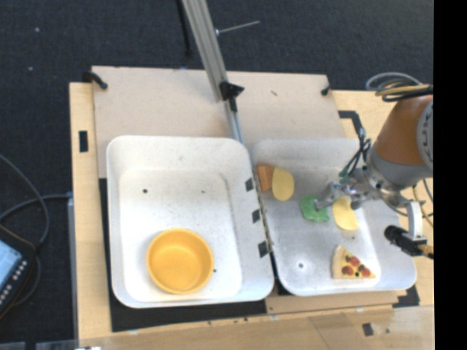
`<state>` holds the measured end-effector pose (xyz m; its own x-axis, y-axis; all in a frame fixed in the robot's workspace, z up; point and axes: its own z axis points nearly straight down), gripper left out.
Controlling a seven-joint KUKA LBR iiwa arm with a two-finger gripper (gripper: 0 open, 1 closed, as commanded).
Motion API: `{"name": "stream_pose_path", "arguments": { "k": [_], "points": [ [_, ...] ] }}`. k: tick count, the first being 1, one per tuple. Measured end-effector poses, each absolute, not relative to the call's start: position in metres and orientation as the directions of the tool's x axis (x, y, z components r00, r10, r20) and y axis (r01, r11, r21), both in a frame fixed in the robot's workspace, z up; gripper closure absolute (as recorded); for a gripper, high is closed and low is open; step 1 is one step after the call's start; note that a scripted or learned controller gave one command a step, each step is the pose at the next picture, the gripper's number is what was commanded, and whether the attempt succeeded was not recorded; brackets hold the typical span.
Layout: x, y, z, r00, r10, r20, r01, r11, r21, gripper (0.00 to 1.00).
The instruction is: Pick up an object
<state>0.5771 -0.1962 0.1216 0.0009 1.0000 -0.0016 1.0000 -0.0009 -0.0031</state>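
In the right bin [314,279] lie a green leafy piece [314,209], a pale yellow oval piece [346,216], a yellow piece with an orange-brown end [276,182] by the left wall, and a pizza slice [349,263] near the front. My gripper [341,195] hangs low over the bin, between the green piece and the yellow oval, its tips just above them. The grey wrist and orange band [400,133] rise to the right. Whether anything sits between the fingers is hidden.
The left bin [124,166] holds a yellow bowl [179,259] at its front. A metal pole [208,42] slants from the back down to the seam between the bins. Black cables run along the right bin's right rim [408,239].
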Motion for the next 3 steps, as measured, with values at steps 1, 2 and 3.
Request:
{"name": "stream_pose_path", "arguments": {
  "k": [1, 2, 3],
  "points": [
    [0.579, -0.197, 0.136, 0.004, 1.000, -0.002, 1.000, -0.004, 0.004, 1.00],
    [0.576, -0.199, 0.200, 0.001, 1.000, -0.003, 1.000, -0.001, 0.008, 1.00],
    [0.578, -0.201, 0.254, -0.003, 1.000, -0.003, 1.000, 0.003, 0.008, 1.00]
  ]
}}
